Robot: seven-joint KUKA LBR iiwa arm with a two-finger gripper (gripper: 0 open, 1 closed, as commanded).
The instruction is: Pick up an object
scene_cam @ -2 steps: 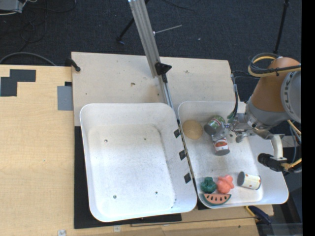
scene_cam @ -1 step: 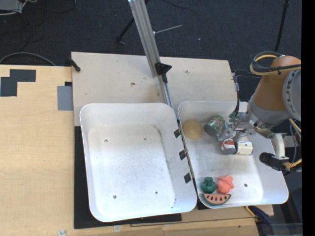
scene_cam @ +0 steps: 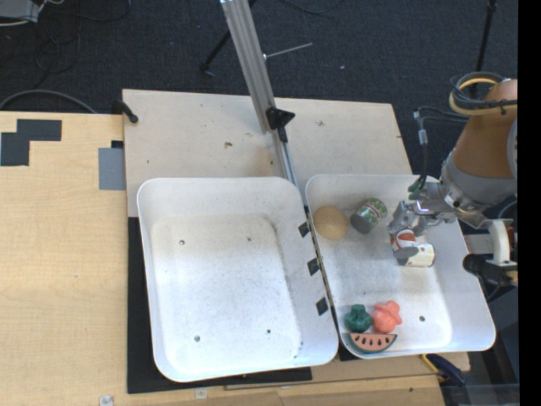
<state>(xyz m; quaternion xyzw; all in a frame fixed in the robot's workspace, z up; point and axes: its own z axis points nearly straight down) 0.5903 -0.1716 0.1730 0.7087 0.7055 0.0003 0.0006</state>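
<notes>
On the pale wooden desk [scene_cam: 68, 252], the right white bin [scene_cam: 439, 315] holds a tan ball [scene_cam: 330, 223], grey-green can [scene_cam: 368, 215], and the claw [scene_cam: 407, 237] touching a red-and-white block [scene_cam: 414, 252]; its spread can't be told.

Robotics lab, white bins [scene_cam: 224, 193] on bench, aluminium camera mast [scene_cam: 254, 62], floor cables [scene_cam: 51, 100]

Bench [scene_cam: 211, 134]: pale board, bore two white bins side by side | right bin [scene_cam: 473, 332]: directly beneath gripper [scene_cam: 409, 227] | left bin [scene_cam: 220, 277]: well to gripper's left, touching right bin
</notes>
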